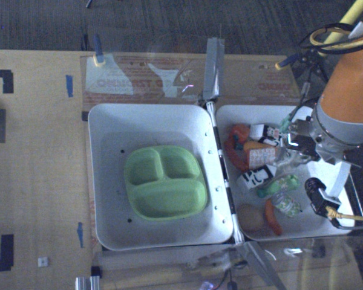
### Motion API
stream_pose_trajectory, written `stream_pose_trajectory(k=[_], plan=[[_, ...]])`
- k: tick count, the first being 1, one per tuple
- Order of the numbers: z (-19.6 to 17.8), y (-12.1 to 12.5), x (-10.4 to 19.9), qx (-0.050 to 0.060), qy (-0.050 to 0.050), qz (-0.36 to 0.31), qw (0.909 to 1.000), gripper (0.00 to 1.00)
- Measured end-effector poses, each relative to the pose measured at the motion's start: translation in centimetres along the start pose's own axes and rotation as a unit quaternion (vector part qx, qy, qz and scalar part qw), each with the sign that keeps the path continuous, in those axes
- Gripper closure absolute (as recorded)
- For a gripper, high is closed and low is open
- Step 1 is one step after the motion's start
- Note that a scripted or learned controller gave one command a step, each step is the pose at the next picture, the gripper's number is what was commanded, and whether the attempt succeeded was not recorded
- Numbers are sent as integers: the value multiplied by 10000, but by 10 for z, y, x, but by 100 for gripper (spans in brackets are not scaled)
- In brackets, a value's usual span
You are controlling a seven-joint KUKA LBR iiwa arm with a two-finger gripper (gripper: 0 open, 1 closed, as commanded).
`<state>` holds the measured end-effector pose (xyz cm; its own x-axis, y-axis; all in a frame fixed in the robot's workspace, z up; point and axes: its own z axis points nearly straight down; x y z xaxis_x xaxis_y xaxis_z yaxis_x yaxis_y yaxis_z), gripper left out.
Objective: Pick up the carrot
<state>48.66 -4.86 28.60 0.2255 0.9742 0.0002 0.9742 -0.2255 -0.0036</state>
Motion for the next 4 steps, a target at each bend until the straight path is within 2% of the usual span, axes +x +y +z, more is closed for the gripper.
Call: stream_pose_trajectory(k=[1, 2, 3, 4], plan=[[31, -10, 11, 11, -2, 2278, 9737, 100], [47, 12, -87, 0, 1, 1826, 9832, 100], [-47, 9, -69, -10, 0, 4767, 8791, 100], [-27, 10, -75, 7, 1, 2634, 9647, 100]])
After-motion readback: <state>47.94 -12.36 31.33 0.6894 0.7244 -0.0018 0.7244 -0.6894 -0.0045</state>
